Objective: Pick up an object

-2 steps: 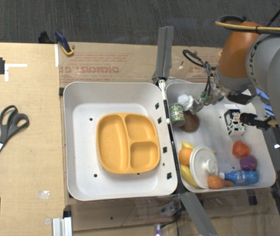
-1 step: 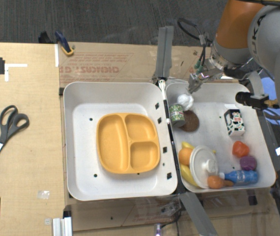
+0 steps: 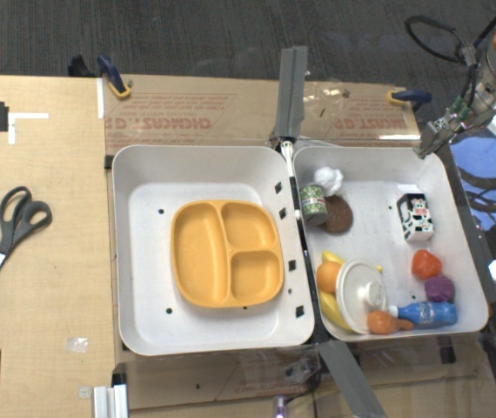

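On my far left, scissors [image 3: 11, 225] lie on the worktop [image 3: 48, 320]. Next, the left bin [image 3: 135, 259] carries a yellow divided plate [image 3: 227, 252]. The right bin [image 3: 457, 198] is crowded: small can [image 3: 312, 204], brown disc [image 3: 338, 216], cow-print carton [image 3: 416, 217], orange ball [image 3: 425, 263], blue bottle [image 3: 429, 313]. My gripper [image 3: 435, 133] hangs over that bin's back right corner, holding nothing; its opening I can't tell. I'd target the carton, which stands apart, and descend straight over it.
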`<state>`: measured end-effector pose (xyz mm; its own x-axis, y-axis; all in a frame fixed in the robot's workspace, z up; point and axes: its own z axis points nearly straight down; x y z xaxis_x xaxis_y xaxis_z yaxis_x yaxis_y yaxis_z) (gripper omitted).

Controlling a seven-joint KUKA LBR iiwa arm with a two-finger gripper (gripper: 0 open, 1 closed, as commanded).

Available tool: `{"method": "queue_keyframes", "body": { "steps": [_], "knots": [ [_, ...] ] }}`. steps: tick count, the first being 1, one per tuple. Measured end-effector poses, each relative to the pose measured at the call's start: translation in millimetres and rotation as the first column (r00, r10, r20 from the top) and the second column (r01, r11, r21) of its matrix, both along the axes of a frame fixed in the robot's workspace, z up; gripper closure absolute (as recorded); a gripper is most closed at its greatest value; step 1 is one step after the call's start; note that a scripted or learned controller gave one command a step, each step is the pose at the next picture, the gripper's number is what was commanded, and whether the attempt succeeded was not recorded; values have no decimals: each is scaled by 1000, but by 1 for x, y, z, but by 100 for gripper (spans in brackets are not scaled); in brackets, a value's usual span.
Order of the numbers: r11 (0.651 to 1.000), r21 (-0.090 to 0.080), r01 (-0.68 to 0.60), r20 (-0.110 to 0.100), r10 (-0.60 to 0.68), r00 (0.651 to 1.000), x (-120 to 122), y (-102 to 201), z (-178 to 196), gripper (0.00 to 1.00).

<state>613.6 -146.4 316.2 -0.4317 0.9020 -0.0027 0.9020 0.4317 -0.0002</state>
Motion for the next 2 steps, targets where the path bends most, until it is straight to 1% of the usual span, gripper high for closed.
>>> {"method": "queue_keyframes", "body": {
  "steps": [1,2],
  "knots": [
    [997,1,-73,-1,73,997,21,23,-134,100],
    [927,-1,-374,2,374,927,33,-7,-222,100]
  ]
}}
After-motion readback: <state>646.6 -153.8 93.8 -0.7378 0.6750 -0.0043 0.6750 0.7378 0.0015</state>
